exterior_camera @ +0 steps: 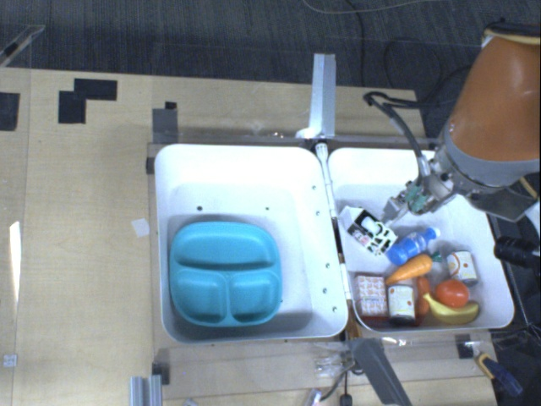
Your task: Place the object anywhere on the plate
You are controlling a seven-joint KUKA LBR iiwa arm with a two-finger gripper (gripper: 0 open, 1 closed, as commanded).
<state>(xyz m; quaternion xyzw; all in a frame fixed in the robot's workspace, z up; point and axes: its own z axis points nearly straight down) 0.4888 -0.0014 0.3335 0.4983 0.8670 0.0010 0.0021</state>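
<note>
Toys (423, 286) crowd the right bin's near end just below the gripper (404, 203), whose grip I cannot tell.

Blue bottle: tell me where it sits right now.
In the camera view, the blue bottle lies in the right bin, just above the carrot and right of the black-and-white carton, below the gripper.

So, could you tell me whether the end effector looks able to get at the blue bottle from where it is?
Probably yes: the end effector hovers just above the blue bottle, whose top lies uncovered, though the carrot crowds its lower side.
</note>
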